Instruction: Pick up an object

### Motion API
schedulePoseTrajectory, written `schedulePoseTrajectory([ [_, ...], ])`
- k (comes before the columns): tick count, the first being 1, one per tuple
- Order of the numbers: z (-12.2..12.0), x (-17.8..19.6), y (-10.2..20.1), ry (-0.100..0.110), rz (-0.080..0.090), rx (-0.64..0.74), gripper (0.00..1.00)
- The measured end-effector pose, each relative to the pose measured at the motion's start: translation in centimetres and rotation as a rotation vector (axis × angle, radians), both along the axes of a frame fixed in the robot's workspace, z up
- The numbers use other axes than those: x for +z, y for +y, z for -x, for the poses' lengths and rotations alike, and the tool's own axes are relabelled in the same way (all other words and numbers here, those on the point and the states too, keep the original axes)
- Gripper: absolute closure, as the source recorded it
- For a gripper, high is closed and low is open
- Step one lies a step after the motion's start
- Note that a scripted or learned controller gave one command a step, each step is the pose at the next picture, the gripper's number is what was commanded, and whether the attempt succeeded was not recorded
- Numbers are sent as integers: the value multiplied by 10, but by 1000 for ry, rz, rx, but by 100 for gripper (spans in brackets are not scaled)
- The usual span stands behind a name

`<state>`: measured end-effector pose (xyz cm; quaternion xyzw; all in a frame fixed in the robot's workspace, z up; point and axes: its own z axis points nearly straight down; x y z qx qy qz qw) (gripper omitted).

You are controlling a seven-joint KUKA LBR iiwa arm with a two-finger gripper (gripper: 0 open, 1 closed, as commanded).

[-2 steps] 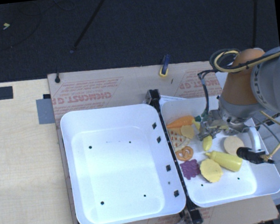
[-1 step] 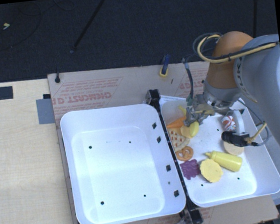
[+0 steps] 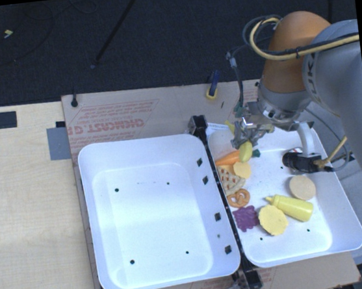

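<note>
- A small yellow-green toy piece (image 3: 245,151) sits in the right bin (image 3: 336,233), near that bin's far left corner and directly under the gripper (image 3: 246,140).
- The piece is oblong. Its long axis runs roughly from the bin's far edge toward its near edge, leaning a little to the left at the lower end.
- The gripper's tip meets the top of the piece; I cannot tell from this view whether it is clamped on it or released.
- Just left of the piece, an orange carrot (image 3: 227,159) lies crosswise against the bin's left wall.
- Along that left wall, going toward the near edge, lie a pale yellow lump (image 3: 242,170), a waffle (image 3: 230,180), a pretzel (image 3: 239,198) and a purple grape bunch (image 3: 246,218).
- Toward the bin's middle lie a round yellow slice (image 3: 273,221) and a yellow squeeze bottle (image 3: 292,207), the bottle's nozzle pointing toward the left wall. A beige disc (image 3: 302,188) lies just beyond the bottle.
- The left bin (image 3: 151,223) stands edge to edge with the right bin, both on a cardboard sheet (image 3: 119,119) on the desk (image 3: 27,225).
</note>
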<state>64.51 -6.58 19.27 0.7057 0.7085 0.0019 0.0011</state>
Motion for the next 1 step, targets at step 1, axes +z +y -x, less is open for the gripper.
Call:
schedulePoseTrajectory([
  [1,2,-6,63,9,-1,2,100],
])
